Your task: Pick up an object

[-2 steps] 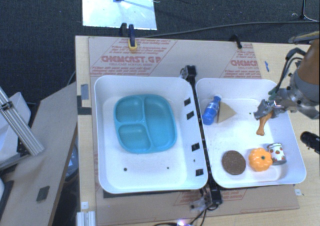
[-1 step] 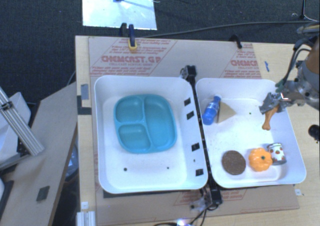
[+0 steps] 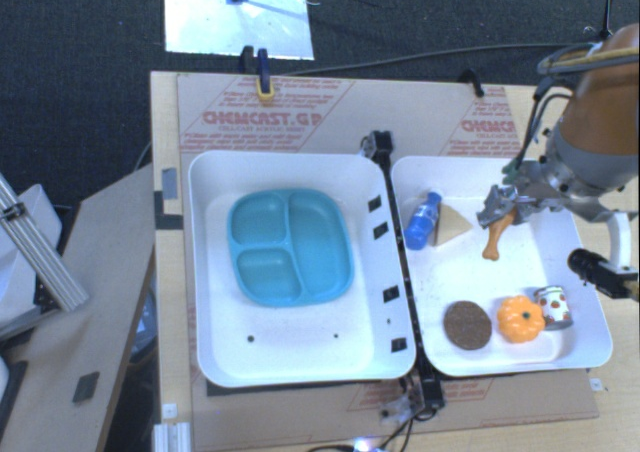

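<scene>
The two white bins are lying side by side on the bench; the left bin (image 3: 215,340) is carrying a blue divided plate (image 3: 290,246), and the right bin (image 3: 590,340) is carrying the loose objects. The arm (image 3: 600,120) is reaching in over the right bin, and its gripper (image 3: 503,208) is sitting directly above an orange-brown stick-shaped object (image 3: 494,238). The object's upper end is appearing between the fingers, its long axis hanging down and slightly left toward the bin floor; the grasp is probably made, though contact is hard to confirm. Nearby are lying a blue bottle (image 3: 423,220), a tan wedge (image 3: 452,225), a brown disc (image 3: 467,325), a small pumpkin (image 3: 521,319) and a small can (image 3: 553,307).
</scene>
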`<state>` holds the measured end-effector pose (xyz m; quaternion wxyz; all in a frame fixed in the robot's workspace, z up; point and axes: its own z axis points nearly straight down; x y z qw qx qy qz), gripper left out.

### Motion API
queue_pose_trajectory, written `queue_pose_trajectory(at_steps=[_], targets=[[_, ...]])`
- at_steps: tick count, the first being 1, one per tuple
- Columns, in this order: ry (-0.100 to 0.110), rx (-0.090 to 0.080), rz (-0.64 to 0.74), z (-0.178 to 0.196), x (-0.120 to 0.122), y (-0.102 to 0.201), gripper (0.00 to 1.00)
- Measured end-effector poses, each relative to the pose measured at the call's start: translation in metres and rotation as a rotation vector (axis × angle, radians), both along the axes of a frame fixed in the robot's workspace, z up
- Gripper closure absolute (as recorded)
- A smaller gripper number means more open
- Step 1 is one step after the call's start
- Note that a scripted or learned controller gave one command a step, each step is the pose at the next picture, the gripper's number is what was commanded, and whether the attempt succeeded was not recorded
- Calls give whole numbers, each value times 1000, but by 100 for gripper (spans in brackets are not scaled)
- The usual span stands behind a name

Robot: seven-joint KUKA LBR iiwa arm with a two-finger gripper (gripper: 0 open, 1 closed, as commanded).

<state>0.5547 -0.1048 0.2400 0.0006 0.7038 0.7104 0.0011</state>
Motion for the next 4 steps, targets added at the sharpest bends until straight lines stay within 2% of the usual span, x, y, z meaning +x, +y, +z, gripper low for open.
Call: queue_pose_trajectory(at_steps=[1,3,4], targets=[[-1,0,1,6,12,50,100],[0,1,1,-14,35,159,100],[1,1,0,-15,36,202,100]])
